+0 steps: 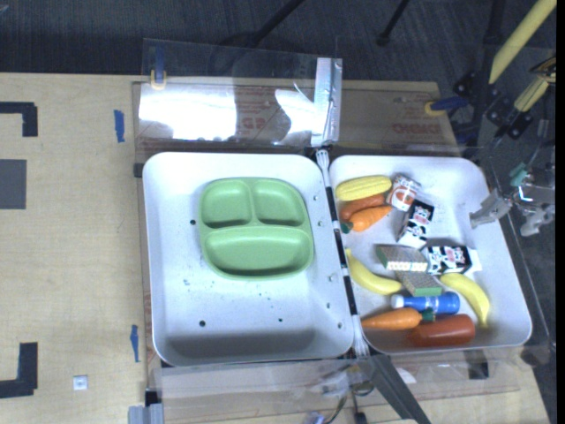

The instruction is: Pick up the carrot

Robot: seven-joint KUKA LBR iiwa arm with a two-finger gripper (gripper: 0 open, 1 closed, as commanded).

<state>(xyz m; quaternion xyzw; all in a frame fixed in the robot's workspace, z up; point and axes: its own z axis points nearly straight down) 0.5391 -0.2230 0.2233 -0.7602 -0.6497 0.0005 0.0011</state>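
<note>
Over the right-hand bin (494, 193), my claw (516, 203) hangs at the far right rim, above the wall, not the contents, and I cannot tell from this slanted view how it is set. Nothing is in its grasp. Two orange pieces could pass for the carrot. One carrot (366, 218) lies near the bin's upper left, touching the red-brown sausage (360, 205) above it, with an ear of corn (363, 186) just beyond that. A second carrot-like piece (392, 320) sits at the front wall, pressed between a blue bottle (434, 304) and a red sausage (446, 329). Two bananas (371, 276) and several small cartons (417, 221) crowd the middle. The left bin (168, 237) carries a green divided plate (256, 225) and plays no part.

I judge the job to be at its opening stage: approach not yet made, carrot untouched. The next move, as I see it, calls for carrying the claw leftward across the clutter, lining it across the upper carrot's narrow width, then descending without catching the sausage beside it. That tight contact is the main risk of a double or missed pick.
</note>
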